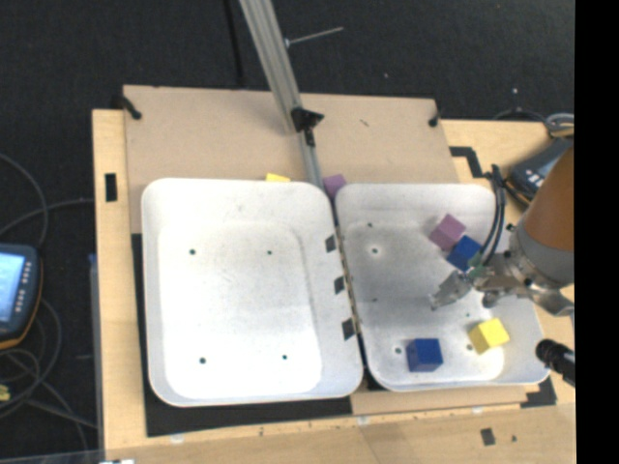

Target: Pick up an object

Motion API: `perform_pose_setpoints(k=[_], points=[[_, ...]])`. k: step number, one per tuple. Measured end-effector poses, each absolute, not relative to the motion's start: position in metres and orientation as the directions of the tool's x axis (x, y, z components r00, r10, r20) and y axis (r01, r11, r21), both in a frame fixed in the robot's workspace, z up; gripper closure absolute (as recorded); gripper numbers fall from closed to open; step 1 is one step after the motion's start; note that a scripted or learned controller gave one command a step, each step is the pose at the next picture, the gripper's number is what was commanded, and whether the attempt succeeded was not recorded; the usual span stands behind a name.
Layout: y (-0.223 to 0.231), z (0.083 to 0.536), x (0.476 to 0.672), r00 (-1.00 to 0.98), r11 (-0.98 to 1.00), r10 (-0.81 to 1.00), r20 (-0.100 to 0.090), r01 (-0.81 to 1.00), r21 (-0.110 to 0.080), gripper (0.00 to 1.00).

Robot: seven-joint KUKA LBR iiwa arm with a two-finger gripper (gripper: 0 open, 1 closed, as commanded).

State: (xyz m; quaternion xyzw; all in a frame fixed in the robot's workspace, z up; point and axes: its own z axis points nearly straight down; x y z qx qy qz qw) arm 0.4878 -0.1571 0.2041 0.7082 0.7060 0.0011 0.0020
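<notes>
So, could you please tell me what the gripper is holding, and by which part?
Nothing is visibly held: the gripper hangs over bare bin floor, below the blue block.

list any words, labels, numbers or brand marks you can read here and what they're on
No text can be read.
The handheld device at the left edge has a lit screen, too blurred to read.
The blocks in the right bin show plain faces: purple, two blue, yellow.

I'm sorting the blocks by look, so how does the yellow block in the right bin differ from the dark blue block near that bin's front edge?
The yellow block is bright yellow; the dark blue block is deep blue and looks slightly larger. The yellow one lies nearer the arm, the blue one nearer the bin's middle. Both are small cubes lying free in the right bin.
</notes>
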Motion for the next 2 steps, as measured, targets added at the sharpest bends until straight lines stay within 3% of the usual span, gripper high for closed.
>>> perform_pose_setpoints(k=[1, 2], points=[[-0.147, 0.095, 0.484, 0.002, -0.002, 1.000, -0.003, 1.000, 0.004, 0.00], [-0.181, 0.098, 0.546, -0.004, 0.004, 1.000, -0.004, 1.000, 0.008, 0.00]])
